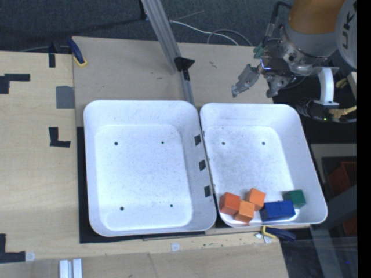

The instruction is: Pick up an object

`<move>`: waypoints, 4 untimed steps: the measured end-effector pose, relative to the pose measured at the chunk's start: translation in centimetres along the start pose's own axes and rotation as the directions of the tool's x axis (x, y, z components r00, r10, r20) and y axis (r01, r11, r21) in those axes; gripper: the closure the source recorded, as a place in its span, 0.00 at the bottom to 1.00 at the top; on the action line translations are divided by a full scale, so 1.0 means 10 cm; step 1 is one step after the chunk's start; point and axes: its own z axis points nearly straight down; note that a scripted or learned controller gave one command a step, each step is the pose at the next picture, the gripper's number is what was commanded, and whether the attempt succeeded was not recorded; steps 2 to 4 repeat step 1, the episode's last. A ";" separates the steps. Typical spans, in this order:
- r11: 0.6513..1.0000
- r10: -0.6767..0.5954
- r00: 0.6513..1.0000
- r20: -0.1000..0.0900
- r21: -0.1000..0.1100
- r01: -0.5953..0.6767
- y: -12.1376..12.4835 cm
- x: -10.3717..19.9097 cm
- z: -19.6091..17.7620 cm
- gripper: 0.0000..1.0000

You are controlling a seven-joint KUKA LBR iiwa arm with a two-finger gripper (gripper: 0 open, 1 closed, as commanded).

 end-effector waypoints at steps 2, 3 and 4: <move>1.000 -0.004 1.000 0.000 0.001 0.004 0.50 -0.23 -0.11 0.00; 1.000 -0.004 1.000 0.000 0.001 0.004 0.50 -0.23 -0.11 0.00; 1.000 -0.004 1.000 0.000 0.001 0.004 0.50 -0.23 -0.11 0.00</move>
